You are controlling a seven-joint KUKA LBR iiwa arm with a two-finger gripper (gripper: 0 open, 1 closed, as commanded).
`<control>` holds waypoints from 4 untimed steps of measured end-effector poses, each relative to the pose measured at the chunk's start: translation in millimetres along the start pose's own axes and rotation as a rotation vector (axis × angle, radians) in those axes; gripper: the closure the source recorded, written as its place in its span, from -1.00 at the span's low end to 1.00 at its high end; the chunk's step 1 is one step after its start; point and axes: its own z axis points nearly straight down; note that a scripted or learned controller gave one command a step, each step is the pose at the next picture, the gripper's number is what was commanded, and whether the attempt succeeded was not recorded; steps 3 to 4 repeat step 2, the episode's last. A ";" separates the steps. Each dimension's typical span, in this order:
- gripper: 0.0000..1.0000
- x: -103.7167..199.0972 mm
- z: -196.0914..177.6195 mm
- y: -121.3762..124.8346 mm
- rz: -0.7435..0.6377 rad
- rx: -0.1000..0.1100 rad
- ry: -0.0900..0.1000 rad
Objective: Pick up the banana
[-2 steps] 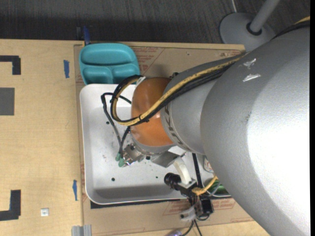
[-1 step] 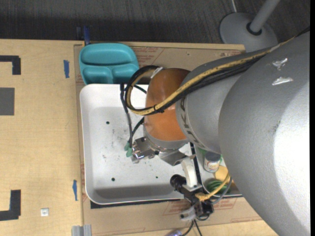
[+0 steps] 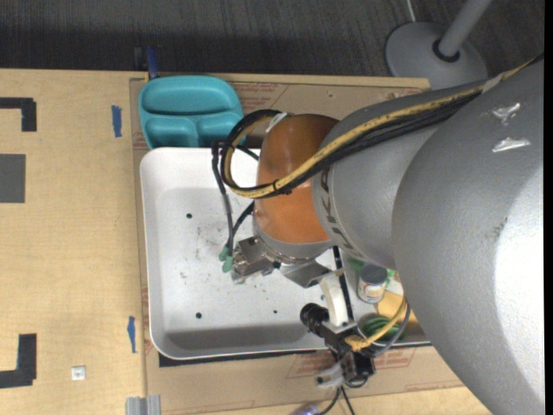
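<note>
Grey arm with orange band (image 3: 294,188) covers the centre of the shallow white plastic bin (image 3: 173,232). Gripper (image 3: 246,262) low over bin floor. Teal moulded plastic tray (image 3: 190,111) at 12 o'clock of bin. Yellow banana (image 3: 390,303) glimpsed at 4 o'clock, mostly hidden

A white bin (image 3: 173,258) flecked with dark specks sits on the tan worktop (image 3: 69,232). At its 12 o'clock lies a teal tray (image 3: 190,111). The grey arm (image 3: 449,214) wears an orange band (image 3: 289,188).
</note>
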 end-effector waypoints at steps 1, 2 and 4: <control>1.00 10.5 87.3 4.5 -0.456 -0.003 0.001; 1.00 22.6 87.9 7.9 -0.094 -0.001 -0.001; 1.00 22.6 87.9 7.9 -0.094 -0.001 -0.001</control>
